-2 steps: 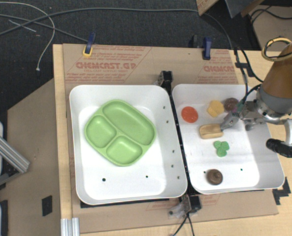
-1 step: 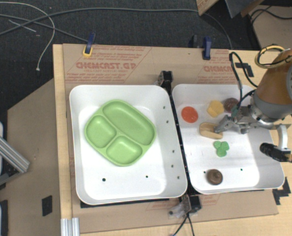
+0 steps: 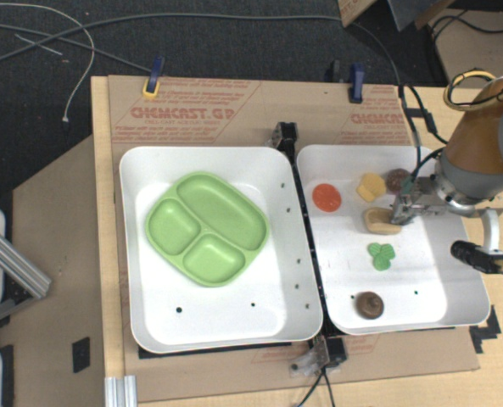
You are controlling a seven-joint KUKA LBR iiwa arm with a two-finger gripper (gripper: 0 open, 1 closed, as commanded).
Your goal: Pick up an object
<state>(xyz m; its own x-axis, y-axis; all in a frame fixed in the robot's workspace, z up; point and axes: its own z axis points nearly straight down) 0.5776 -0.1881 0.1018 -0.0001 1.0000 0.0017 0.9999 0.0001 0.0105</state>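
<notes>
In the right bin [image 3: 429,299] lie several small items: an orange-red disc [image 3: 326,197], a yellow piece [image 3: 371,186], a dark brownish piece [image 3: 398,179], a beige oblong piece [image 3: 378,220], a green leafy piece [image 3: 382,255] and a brown round piece [image 3: 370,304]. My gripper [image 3: 401,210] reaches in from the right, low over the bin's upper middle. Its tip sits at the right end of the beige piece, just below the brownish piece. Whether it touches the beige piece is unclear from this angle.
The left bin [image 3: 149,312] holds a light green divided plate [image 3: 206,228]. A black divider [image 3: 306,236] runs between the two bins. The grey arm [image 3: 480,155] and a black part [image 3: 480,257] hang over the right bin's right edge. Cables lie at the back right.
</notes>
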